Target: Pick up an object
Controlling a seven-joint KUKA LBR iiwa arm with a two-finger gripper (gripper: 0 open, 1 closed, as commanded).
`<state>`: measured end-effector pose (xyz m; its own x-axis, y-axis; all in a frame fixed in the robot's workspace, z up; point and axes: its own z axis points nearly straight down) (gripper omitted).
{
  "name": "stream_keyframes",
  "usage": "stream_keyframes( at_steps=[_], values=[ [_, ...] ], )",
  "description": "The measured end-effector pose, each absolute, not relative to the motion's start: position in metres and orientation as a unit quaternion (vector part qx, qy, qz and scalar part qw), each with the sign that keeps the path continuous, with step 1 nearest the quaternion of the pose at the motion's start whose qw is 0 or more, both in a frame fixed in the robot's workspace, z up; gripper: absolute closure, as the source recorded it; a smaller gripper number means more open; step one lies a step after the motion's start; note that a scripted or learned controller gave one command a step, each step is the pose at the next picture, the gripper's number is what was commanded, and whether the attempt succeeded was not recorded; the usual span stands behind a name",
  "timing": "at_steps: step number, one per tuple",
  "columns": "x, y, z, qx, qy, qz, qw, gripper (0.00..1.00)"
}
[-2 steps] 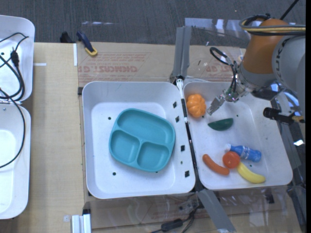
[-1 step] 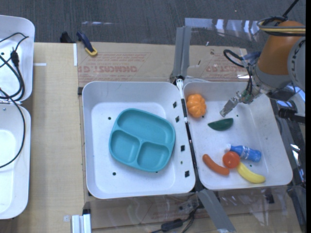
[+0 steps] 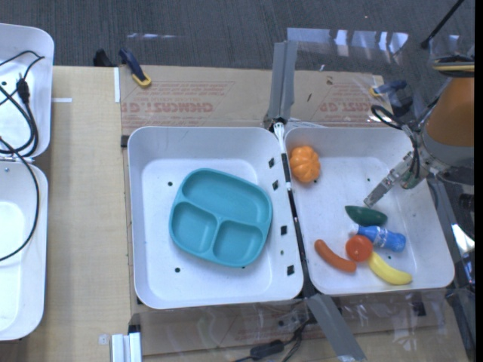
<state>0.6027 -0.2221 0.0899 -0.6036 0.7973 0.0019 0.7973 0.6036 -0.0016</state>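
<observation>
Cardboard (image 3: 226, 96) underlies both bins (image 3: 143, 225) above grey carpet (image 3: 189, 13); fingers' (image 3: 375, 197) state unclear.

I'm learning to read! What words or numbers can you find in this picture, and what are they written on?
Red print on the brown cardboard sheet behind the bins: it appears upside down and too blurred to read with any certainty.
More red print on the cardboard behind the right bin: too blurred to read.
No words or numbers are visible on the teal plate, the toy foods or the bins.
</observation>
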Motion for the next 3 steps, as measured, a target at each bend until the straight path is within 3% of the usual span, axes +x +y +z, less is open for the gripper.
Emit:
stream_keyframes(
  at_steps=[1, 2, 3],
  values=[
    [0.5483, -0.1630, 0.0892, -0.336, -0.942, -0.0004, 0.002, 0.00],
    [0.5482, -0.1633, 0.0959, -0.338, -0.941, -0.0010, 0.003, 1.00],
    [0.5482, -0.1633, 0.0959, -0.338, -0.941, -0.0009, 0.003, 0.00]
  ],
)
